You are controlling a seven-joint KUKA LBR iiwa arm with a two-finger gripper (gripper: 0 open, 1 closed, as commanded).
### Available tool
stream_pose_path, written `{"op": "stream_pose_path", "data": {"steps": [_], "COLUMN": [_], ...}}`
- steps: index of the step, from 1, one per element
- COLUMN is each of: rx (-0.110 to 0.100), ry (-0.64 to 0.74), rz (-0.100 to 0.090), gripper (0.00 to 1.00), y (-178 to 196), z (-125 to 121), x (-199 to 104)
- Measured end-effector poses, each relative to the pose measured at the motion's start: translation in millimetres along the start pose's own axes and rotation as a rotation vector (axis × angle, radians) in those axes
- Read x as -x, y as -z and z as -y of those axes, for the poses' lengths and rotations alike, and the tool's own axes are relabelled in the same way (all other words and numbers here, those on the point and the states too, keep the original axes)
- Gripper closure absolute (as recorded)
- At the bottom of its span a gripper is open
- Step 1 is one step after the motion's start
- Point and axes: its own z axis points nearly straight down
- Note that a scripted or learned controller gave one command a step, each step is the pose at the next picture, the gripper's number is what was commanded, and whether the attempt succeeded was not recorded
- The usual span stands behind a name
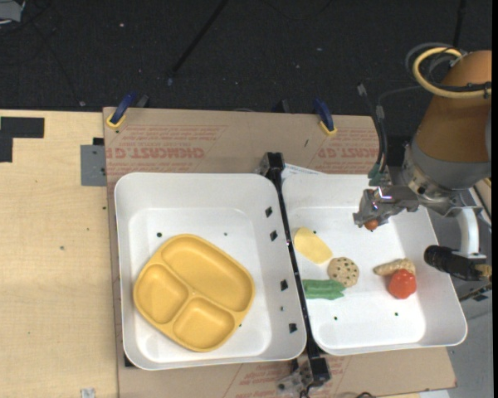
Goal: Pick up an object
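The robot's arm [456,131] was a bulky rounded grey body capped by a broad orange band, with a yellow-and-black cable loop [436,60] at its twelve o'clock, a black cable along its nine o'clock side, and a metallic, dark-fingered gripper [370,219] below.

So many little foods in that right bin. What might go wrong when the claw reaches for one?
The cookie sits close between the yellow piece and the green bean, so the gripper may bump a neighbour. The red tomato beside the peanut-shaped piece looks round and might roll away.
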Motion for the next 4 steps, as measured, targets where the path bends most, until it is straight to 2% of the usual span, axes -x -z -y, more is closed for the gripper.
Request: {"op": "stream_pose_path", "data": {"steps": [1,2,3,4], "rx": [-0.004,-0.006,-0.004,-0.006], "ry": [0.002,0.003,0.003,0.003], "rz": [0.0,-0.001,0.0,0.0], "gripper": [1.0,1.0,1.0,1.0], "y": [-3,-21,-16,-34], "z": [-3,-8,-15,-14], "x": [-42,-90,-139,-186]}}
